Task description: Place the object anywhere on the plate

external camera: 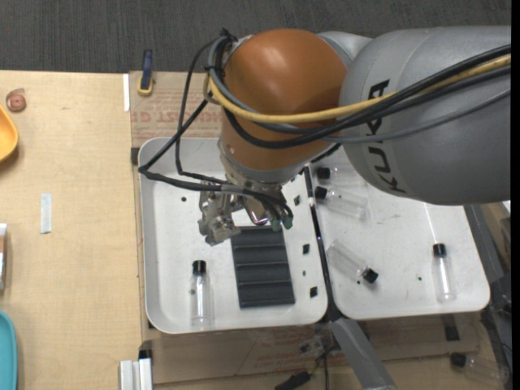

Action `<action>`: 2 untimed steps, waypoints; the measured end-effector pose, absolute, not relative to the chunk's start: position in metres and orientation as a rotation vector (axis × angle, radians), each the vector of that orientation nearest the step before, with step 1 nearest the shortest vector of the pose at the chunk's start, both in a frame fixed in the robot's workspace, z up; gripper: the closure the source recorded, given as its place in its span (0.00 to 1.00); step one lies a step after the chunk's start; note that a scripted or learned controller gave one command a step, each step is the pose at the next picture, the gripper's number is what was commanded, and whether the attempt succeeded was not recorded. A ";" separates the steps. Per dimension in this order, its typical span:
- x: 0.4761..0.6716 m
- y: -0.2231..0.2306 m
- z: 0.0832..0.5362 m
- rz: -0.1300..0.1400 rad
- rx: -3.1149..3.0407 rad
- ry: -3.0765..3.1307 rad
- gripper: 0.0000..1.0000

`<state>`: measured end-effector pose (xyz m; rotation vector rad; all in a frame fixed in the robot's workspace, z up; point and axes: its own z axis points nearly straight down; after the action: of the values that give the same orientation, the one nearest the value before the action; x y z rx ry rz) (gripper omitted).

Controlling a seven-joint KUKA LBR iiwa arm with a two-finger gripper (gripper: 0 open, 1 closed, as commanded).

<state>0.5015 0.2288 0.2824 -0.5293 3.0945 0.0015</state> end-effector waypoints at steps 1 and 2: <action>0.509 0.228 0.137 0.001 -0.556 3.093 1.00; 0.582 0.228 0.092 0.002 -0.654 3.070 1.00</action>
<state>0.5816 0.2278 0.0920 -0.6537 3.0695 0.0023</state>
